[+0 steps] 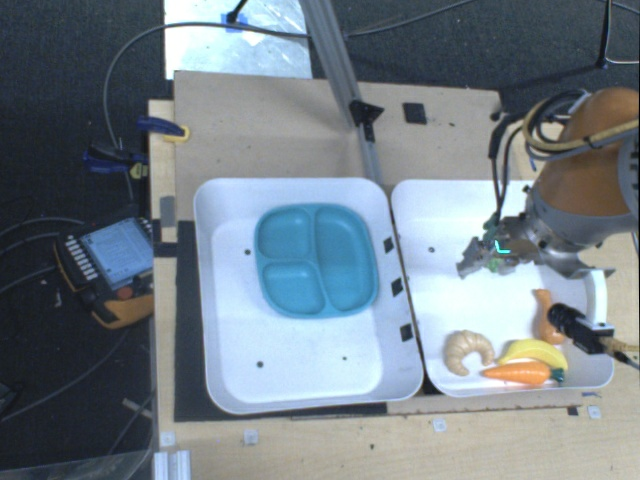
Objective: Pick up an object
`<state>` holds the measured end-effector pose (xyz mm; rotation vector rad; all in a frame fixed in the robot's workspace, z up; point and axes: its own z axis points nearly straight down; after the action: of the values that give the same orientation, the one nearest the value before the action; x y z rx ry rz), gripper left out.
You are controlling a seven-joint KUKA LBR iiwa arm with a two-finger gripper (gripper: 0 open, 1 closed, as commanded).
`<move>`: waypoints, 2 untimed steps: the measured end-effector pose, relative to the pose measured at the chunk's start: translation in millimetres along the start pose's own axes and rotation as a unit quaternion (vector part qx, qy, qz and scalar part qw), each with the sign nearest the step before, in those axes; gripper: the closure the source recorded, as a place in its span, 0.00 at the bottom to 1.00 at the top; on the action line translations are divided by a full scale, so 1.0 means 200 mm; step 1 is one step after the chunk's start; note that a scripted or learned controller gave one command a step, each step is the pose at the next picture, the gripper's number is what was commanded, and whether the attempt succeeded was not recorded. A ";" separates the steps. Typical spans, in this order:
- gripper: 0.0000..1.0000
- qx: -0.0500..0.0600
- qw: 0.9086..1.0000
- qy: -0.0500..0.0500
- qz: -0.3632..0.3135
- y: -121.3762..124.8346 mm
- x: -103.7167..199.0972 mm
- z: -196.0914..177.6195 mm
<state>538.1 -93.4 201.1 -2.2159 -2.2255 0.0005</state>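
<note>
So we hover the gripper (474,264), jaw state unclear, and need to drop toward the croissant (468,350).

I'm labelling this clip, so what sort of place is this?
Probably a robotics lab bench: a grey and orange robot arm over two shallow white bins, toy plastic food such as a yellow banana, and loose cables on the floor.

We find open floor across the upper and left parts of the right bin (440,208). Its lower right corner is crowded: a croissant (468,349), a banana (535,352), a carrot (518,373) and an orange piece (545,313) lie close together. In the left bin (215,268), a blue divided plate (317,260) occupies the centre, with bare margins around it.
</note>
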 end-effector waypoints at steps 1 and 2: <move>0.00 -0.001 1.000 0.000 0.000 0.00 0.00 0.00; 0.00 0.001 1.000 0.000 0.002 0.04 -0.03 0.23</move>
<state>545.7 -99.0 155.0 -2.2191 -2.2209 0.0022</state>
